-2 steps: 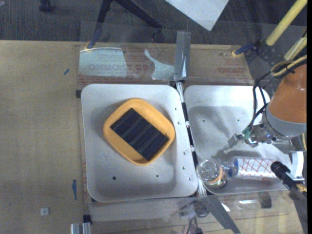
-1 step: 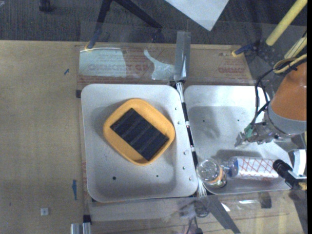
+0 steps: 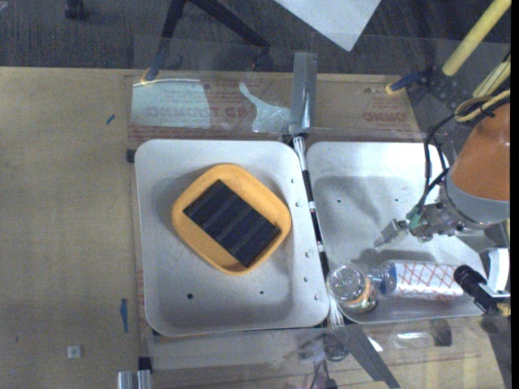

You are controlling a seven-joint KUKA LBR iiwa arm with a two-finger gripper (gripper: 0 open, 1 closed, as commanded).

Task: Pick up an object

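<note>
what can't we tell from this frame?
- Gripper in the camera view: too small and blurred to read whether its fingers are open or shut.
- Bottle in the right bin: the label is too small to read, and its far end is covered by the arm's black part.
- Arm: cut off by the right edge.
- Yellow tray in the left bin: its dark insert's material is unclear.

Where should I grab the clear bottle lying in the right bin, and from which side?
Grip the bottle across its patterned mid-body, coming straight down. It lies on its side along the bin's near wall, so fingers should straddle the barrel from front and back; that wall may crowd one finger.
</note>
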